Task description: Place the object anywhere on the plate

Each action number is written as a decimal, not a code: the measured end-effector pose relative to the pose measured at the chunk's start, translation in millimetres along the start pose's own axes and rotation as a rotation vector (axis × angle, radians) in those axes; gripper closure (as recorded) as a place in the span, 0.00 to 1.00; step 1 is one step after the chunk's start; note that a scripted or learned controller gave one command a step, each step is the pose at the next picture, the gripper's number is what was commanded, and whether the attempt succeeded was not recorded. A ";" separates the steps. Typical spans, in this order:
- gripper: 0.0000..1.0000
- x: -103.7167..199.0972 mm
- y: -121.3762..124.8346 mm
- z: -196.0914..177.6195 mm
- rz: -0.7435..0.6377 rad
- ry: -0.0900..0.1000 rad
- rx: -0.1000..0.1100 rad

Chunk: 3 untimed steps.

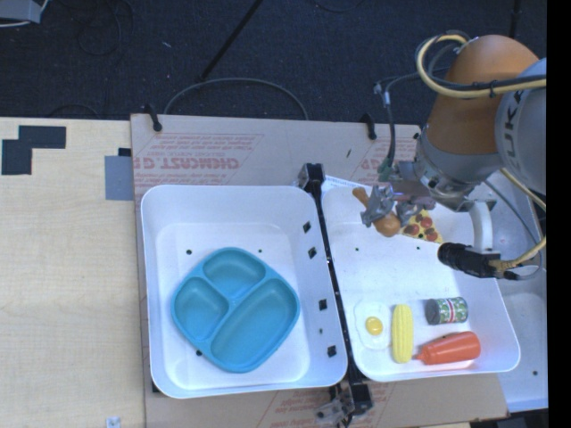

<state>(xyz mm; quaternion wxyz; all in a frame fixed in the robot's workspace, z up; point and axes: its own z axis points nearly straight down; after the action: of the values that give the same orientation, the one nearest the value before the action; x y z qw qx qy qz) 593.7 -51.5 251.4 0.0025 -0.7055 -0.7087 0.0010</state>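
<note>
Croissant (387,225), small, tan, glossy toy pastry, sits at the back of the right bin (500,346), just under the gripper (385,205); can't tell if it's gripped or just touched. Pizza slice (421,230) w/ red dots lies beside it. Near the front: fried egg (373,325), ribbed yellow corn (402,332), small can (446,310), orange carrot (449,349). Left bin (161,239), smooth white plastic, holds a blue plate (235,308) w/ three compartments.
</note>
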 end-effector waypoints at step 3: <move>1.00 165.3 17.0 16.0 -0.001 -0.002 0.001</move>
<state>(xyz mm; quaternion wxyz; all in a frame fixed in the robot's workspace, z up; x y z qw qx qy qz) 609.9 113.9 235.7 0.0022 -0.7052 -0.7090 0.0019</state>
